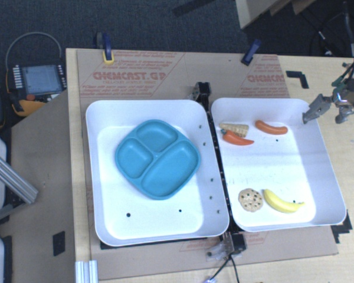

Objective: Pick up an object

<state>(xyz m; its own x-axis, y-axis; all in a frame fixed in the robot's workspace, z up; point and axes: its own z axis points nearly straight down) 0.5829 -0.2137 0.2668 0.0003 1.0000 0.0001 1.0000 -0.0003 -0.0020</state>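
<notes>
The right bin [318, 158] holds several food items. A yellow banana [281, 201] and a round cookie [251, 200] lie near its front edge. An orange carrot [237, 138], a pale corn piece [234, 128] and an orange-red sausage [271, 128] lie near its back. My gripper [324, 117] hangs over the bin's back right rim, right of the sausage and apart from it. It is open, its fingers [314, 108] spread with nothing between them.
The left bin [106, 217] holds a blue divided plate [157, 158]. Both bins rest on a cardboard sheet [183, 69]. Clamps [108, 47] grip the sheet's back edge. A pendant screen [41, 78] lies off the bench at the left.
</notes>
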